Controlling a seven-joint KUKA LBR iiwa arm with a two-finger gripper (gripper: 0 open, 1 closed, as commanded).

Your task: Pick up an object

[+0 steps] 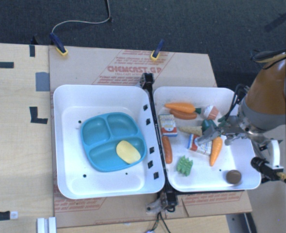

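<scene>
Camera view has the gripper (211,132) low in the right bin (240,93) over a carrot (215,150); I cannot tell its grip, so nothing looks lifted yet.

blue tray (104,130), yellow clamps (59,46), poss. cable (92,21)

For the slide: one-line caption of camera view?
KUKA gripper over right bin of toy food; blue tray with yellow piece in left.

Divided plate (104,130) in left bin (65,144), carrots (181,108) in right bin (244,181)
</scene>
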